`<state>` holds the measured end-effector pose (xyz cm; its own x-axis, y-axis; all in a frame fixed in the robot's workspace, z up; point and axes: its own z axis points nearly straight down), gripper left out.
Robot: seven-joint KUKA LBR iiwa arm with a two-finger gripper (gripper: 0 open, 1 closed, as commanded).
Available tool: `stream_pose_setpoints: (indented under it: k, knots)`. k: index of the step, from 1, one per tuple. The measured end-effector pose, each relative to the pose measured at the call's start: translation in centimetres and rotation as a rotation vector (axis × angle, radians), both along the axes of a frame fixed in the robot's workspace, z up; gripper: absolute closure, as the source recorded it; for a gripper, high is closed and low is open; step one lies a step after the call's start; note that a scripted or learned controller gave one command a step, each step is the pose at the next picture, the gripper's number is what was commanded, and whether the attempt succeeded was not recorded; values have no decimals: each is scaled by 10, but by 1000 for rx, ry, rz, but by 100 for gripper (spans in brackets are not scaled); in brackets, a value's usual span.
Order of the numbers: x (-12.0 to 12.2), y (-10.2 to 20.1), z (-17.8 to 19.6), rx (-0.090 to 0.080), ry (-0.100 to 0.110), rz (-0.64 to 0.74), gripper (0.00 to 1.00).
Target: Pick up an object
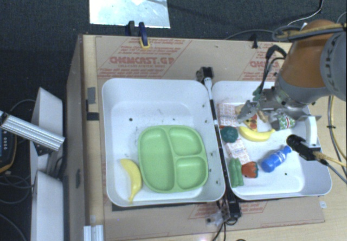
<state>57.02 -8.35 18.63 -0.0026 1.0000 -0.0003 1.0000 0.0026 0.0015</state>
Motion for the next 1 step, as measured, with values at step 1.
stream_pose_setpoints:
  k: [1]
  knots:
    - [56, -33, -93, -2, -9, -2, 0]
